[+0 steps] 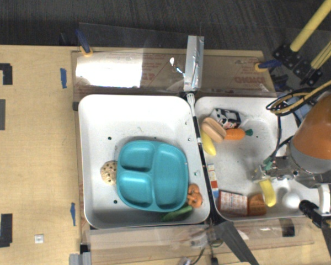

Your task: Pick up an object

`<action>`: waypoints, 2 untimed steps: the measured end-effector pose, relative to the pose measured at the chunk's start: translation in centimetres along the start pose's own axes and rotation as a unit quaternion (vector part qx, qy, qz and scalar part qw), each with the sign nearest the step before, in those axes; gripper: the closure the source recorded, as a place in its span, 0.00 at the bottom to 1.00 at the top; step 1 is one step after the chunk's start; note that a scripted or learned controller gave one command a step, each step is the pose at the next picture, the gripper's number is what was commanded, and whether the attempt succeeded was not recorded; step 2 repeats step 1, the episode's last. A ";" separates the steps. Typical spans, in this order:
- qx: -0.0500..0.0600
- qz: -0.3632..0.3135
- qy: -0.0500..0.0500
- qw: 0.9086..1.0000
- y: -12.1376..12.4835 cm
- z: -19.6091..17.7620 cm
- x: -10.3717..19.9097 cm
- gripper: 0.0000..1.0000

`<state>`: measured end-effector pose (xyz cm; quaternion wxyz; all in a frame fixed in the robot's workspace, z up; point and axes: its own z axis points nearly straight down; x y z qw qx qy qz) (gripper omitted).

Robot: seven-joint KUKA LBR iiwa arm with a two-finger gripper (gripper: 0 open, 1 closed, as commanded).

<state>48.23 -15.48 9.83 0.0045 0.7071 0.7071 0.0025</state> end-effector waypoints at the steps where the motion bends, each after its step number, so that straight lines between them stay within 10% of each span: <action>1: 0.002 -0.179 0.002 0.984 0.0 -12.4 7.5 1.00; 2: 0.002 -0.179 0.002 0.984 0.0 -12.4 7.5 1.00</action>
